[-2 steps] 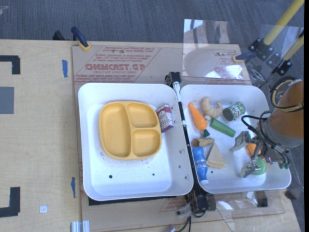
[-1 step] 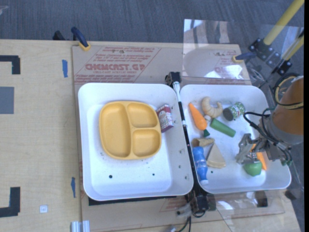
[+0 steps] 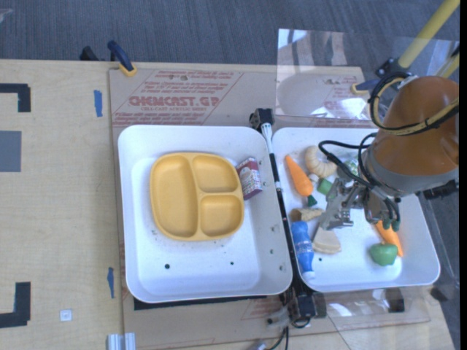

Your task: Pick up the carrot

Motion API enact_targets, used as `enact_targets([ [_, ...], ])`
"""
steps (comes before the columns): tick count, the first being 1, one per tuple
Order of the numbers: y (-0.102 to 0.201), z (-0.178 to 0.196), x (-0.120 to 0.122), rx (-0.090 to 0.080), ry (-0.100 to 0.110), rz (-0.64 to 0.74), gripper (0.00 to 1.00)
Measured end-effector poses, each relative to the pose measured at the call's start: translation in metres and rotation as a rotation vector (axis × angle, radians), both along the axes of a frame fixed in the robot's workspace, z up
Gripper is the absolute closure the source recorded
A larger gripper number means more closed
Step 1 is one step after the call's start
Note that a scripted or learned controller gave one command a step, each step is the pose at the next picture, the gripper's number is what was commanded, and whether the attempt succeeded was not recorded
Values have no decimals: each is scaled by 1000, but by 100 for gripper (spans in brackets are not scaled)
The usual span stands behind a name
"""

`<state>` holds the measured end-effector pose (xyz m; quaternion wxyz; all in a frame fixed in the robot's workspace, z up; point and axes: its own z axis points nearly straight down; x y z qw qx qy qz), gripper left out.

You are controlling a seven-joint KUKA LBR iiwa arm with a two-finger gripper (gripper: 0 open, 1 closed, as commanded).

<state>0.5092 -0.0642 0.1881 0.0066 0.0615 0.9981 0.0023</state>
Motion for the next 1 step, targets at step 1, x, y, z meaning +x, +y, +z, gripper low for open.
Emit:
enact_targets([
  [1, -5, -3, -2, -3, 7, -8, 0],
])
